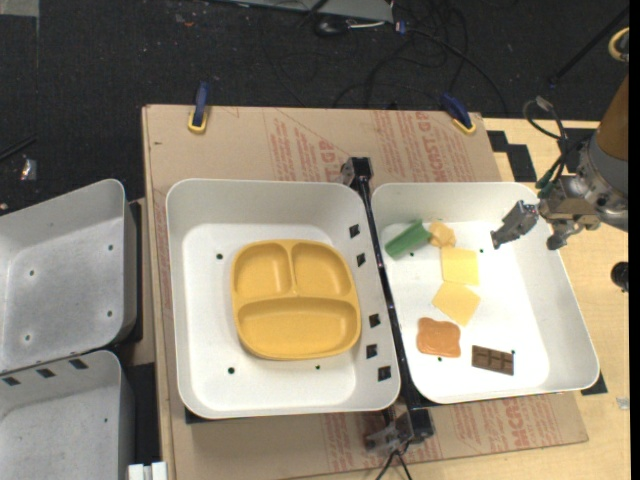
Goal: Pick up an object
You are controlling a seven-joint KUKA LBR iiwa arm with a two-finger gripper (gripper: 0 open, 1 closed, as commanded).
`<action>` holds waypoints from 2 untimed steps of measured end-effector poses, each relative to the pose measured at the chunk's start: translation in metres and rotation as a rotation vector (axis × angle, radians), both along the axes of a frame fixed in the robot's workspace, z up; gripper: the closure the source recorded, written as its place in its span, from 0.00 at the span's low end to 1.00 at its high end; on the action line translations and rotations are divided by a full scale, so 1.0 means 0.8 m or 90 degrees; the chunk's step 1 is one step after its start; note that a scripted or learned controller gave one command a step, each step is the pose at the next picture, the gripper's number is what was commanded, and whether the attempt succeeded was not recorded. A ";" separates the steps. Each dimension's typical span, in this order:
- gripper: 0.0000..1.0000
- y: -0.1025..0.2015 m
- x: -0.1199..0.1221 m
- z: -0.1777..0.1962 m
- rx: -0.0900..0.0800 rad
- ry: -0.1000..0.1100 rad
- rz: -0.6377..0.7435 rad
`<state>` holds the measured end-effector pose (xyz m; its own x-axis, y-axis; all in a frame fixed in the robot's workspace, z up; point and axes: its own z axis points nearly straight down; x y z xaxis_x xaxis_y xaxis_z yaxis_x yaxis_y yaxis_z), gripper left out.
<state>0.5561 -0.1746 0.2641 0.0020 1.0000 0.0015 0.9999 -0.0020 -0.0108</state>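
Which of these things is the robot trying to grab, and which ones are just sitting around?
For the job:
gripper
green piece
small yellow piece
yellow square
yellow slice
orange piece
brown bar
right bin that holds them

Just lying about:
yellow divided plate
left bin
blue clamps
cables on the floor

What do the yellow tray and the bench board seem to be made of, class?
Yellow tray: probably moulded plastic, with smooth, even colour, rounded dividers and a soft sheen. Bench board: likely cardboard or fibreboard, matte tan with red printed lettering.
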 end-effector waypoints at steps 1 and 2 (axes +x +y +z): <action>0.00 0.000 0.003 0.007 -0.001 -0.007 0.002; 0.00 -0.005 0.003 -0.048 -0.001 -0.004 0.000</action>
